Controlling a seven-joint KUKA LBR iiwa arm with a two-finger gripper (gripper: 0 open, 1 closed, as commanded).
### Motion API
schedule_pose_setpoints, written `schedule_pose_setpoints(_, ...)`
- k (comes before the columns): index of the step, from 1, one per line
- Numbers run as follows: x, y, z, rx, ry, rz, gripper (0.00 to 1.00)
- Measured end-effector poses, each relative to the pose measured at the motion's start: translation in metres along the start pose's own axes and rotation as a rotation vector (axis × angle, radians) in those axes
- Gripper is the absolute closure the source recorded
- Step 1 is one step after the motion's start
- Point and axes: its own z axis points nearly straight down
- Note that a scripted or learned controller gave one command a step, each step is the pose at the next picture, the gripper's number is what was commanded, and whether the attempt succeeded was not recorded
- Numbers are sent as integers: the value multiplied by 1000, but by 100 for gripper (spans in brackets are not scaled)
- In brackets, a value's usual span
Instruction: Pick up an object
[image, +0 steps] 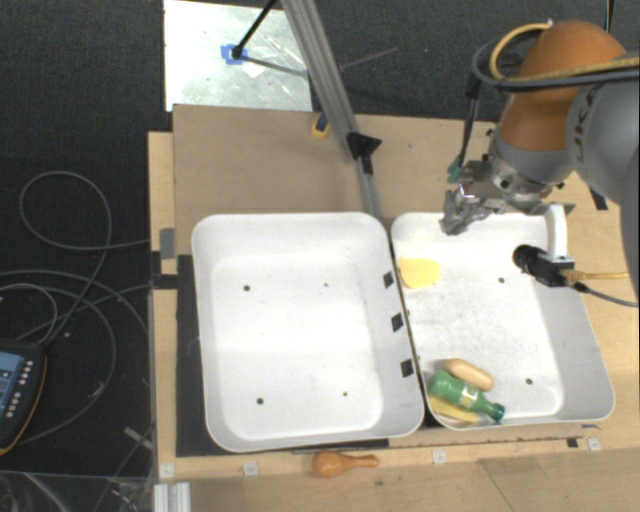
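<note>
Camera view: wooden bench (270, 165), two white bins (300, 330), dark floor (80, 120), cables (60, 260).

Right bin's (575, 340) middle lies open between yellow piece (420, 272) and corner-clustered bottle (468, 399).

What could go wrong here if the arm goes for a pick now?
The tool hangs over the right bin's far rim, so a straight descent may hit the rim, not the yellow piece nearby. The green bottle and tan piece crowd the near corner, so a grab there could slip or jam against the wall.
</note>
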Motion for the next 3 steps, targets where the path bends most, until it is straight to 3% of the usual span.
schedule_pose_setpoints(2,107,-8,-14,2,0,0,100)
schedule_pose_setpoints(3,150,0,-6,2,0,1,100)
